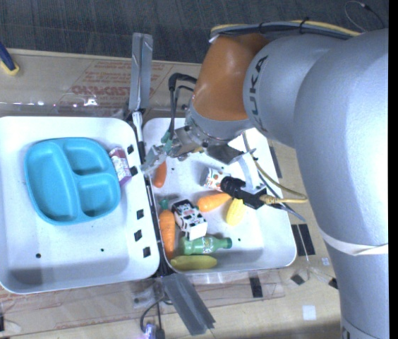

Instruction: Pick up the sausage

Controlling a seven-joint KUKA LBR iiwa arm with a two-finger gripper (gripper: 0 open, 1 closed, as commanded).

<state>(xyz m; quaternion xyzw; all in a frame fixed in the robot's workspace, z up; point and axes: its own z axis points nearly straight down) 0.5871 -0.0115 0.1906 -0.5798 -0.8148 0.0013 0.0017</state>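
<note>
Hovering over the right bin (276,256), the claw (165,149) (finger state unclear) nears the sausage (159,174).

A light blue plastic tray with three compartments (73,177) is seen in the left white bin (15,260), left of centre in the frame. A small maroon packet (120,164) is laid against the tray's right edge. In the right white bin (276,249), a long orange carrot (166,232), a black-and-white cube (188,217), a green plastic bottle (207,244) lying flat, a yellow banana (193,262) and a small yellow lemon-shaped piece (234,212) are clustered toward the lower centre. The brown desk (58,83) is visible at upper left.
</note>
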